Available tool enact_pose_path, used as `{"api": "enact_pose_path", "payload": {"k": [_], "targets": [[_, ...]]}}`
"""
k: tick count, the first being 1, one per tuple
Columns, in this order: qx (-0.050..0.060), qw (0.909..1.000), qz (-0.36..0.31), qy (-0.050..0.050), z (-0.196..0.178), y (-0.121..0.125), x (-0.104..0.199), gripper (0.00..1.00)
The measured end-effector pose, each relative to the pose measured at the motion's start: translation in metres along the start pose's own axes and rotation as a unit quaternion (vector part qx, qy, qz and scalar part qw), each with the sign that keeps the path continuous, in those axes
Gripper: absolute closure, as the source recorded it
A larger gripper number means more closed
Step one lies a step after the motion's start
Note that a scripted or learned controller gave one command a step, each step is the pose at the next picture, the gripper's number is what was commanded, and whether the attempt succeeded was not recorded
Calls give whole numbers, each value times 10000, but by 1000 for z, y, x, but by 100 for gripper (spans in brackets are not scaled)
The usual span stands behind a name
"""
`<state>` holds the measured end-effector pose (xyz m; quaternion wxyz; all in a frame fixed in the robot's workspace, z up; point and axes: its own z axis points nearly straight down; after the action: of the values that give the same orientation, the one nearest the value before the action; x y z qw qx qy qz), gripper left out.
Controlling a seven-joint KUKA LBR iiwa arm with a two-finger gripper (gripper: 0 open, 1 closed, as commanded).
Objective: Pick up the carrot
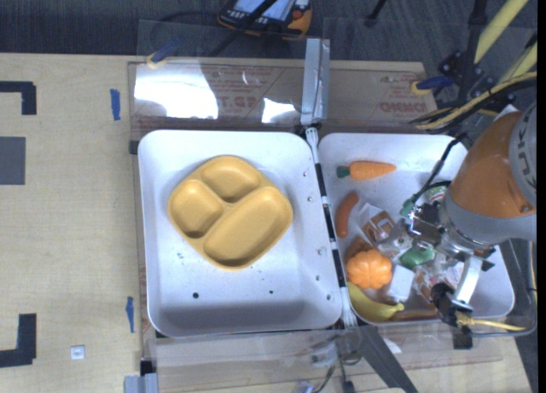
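Up beyond the gripper [431, 276], toward the far wall of the right bin [503, 297], the carrot [369, 170] is lying crosswise, green end pointing at the left bin [162, 212] (holding a yellow divided plate [230, 210]). Whether anything is sitting between the fingers, I cannot tell; toy clutter is crowding them.

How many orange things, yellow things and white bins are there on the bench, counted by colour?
Orange: 3, the carrot, a small pumpkin and a long piece by the divider
Yellow: 2, the divided plate and the banana
White: 2, the left bin and the right bin
Total: 7, leaving out the cluttered pieces under the arm, which I cannot sort.
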<state>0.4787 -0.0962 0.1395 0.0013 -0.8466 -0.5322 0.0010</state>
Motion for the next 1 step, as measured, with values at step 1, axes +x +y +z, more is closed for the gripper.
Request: {"api": "enact_pose_path", "payload": {"k": [1], "targets": [[-22,9994,334,-6,-28,9,-17,0]]}}
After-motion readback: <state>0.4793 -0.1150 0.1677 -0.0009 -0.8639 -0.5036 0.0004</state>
